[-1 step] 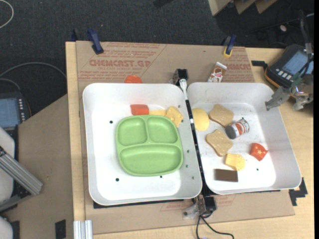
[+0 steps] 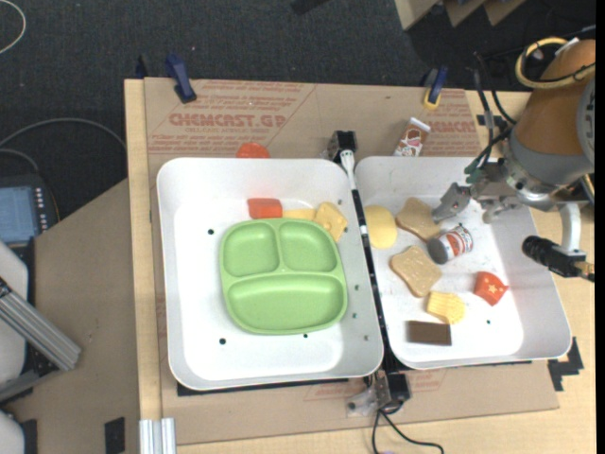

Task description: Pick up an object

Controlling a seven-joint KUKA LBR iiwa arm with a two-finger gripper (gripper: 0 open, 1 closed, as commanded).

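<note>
My gripper [image 2: 475, 206] hangs over the back of the right bin [image 2: 539, 334], open, with nothing between its fingers. A small can [image 2: 450, 245] with a red-and-white label lies on its side just in front of and below the left finger [image 2: 453, 202]. Around the can lie a tan cracker-like slice [image 2: 416, 218], a slice of toast [image 2: 415, 270], a pale yellow round piece [image 2: 380, 226], a red piece [image 2: 489, 288], a yellow ridged piece [image 2: 445, 305] and a brown bar [image 2: 428, 332].
The left bin [image 2: 184, 253] holds a green divided plate [image 2: 282, 275], an orange-red block [image 2: 265, 208] and a yellow chip-like piece [image 2: 328, 218]. A small carton [image 2: 412, 138] and an orange disc [image 2: 251, 149] lie on the cardboard behind the bins. A black bracket [image 2: 553, 253] sticks in at the right.
</note>
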